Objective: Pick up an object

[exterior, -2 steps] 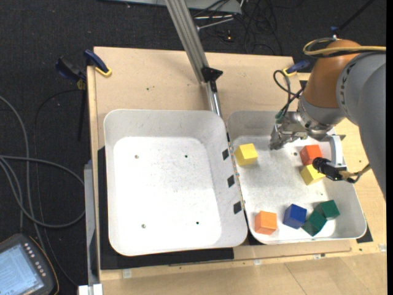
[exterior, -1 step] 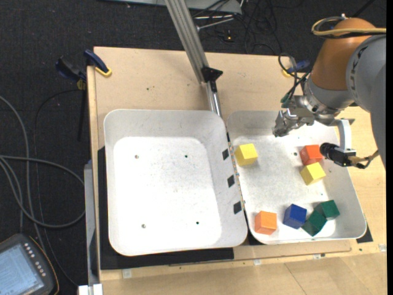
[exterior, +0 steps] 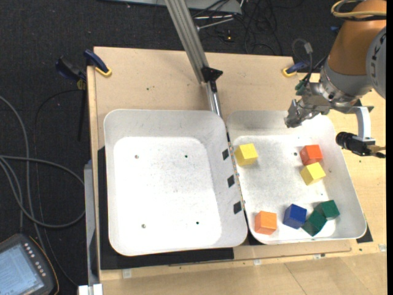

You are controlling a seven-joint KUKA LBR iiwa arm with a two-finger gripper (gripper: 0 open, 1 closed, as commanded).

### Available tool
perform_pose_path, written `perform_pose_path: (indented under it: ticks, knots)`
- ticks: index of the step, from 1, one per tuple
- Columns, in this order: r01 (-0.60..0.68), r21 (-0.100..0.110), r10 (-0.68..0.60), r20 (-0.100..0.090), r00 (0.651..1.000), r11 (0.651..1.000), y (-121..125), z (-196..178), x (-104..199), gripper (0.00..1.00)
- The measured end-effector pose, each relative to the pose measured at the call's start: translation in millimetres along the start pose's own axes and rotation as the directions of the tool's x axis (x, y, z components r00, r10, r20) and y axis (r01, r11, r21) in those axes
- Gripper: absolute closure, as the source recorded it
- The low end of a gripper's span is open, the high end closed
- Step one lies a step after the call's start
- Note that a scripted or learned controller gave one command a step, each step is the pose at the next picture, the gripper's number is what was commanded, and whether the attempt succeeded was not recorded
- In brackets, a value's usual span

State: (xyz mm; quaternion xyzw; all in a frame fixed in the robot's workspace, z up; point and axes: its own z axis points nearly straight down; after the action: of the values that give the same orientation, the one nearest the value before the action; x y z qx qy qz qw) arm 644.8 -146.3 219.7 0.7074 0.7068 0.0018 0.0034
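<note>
Two shallow white bins sat side by side on the wooden bench (exterior: 159,78). All seven blocks lay in the right bin (exterior: 270,126).

The gripper (exterior: 295,117) hung over the far edge of the right bin, near its upper right corner, on the grey arm (exterior: 359,42) with the orange band, reaching in from the right. Whether its tips were spread or pressed together could not be told; they read as one dark cluster. No block showed between them.

Block positions relative to the gripper:
- Yellow block (exterior: 246,154): nearer the camera and to the left, close to the bin's left wall. Well apart from the gripper.
- Orange block (exterior: 311,153): below the gripper and slightly right, the nearest of the lot, but not touching it.
- Second yellow block (exterior: 313,173): just beside the orange one, on its near side.
- Second orange block (exterior: 266,222): near front edge of the bin.
- Blue block (exterior: 295,216): just right of that orange block.
- Two green blocks, one (exterior: 315,222) beside the blue, the other (exterior: 330,209) touching or nearly touching it, at the front right corner.

The left bin (exterior: 116,165) showed only speckled white floor. Blue-and-yellow clamps (exterior: 97,62) gripped the bench's far corners.
</note>
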Motion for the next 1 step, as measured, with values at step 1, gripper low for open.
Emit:
perform_pose_path:
  ticks: [1]
  knots:
    - [0.005, 0.000, -0.005, -0.001, 1.000, 1.000, 6.7, -45.5, 4.1, 1.00]
